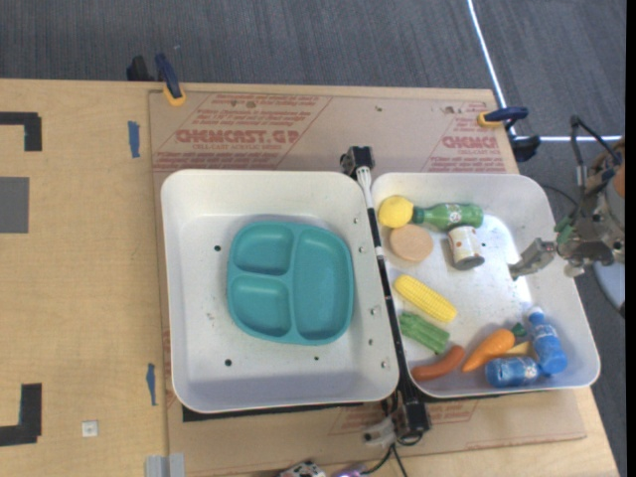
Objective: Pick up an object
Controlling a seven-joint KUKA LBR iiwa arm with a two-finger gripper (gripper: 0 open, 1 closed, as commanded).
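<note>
Nearest the camera, along the bottom wall of the right bin (581,381): blue bottle (512,371) lying flat, second blue bottle (546,340) just behind, touching or nearly. Carrot (491,349) tilted beside them, red-orange sausage-like piece (437,365) to its left, green pod (425,332) just above that. All toy food, crowded.

Mid bin: corn cob (425,298) lying diagonal, fairly free on its upper side. Left bin (189,296) holds teal divided plate (291,280), centred.

Further back: tan round disc (409,243), small can (463,246) on its side, lemon (395,211), green bottle (449,215) lying flat near the back wall.

Hand (529,257) at the right bin's right side, above bare floor, apart from every object, nothing between fingers. Clenched or released: cannot tell, too small and blurred.

Task not begun, no object taken. Judgement: corn cob or can are the easiest picks, light, stiff plastic, likely smooth and slippery. Take corn across its narrow middle; can across its round body, though it may roll. Bottles near the wall risk the fingers hitting the rim.

Tabletop (70,296) plywood, cardboard sheet (298,127) under bins, clamps at back.
</note>
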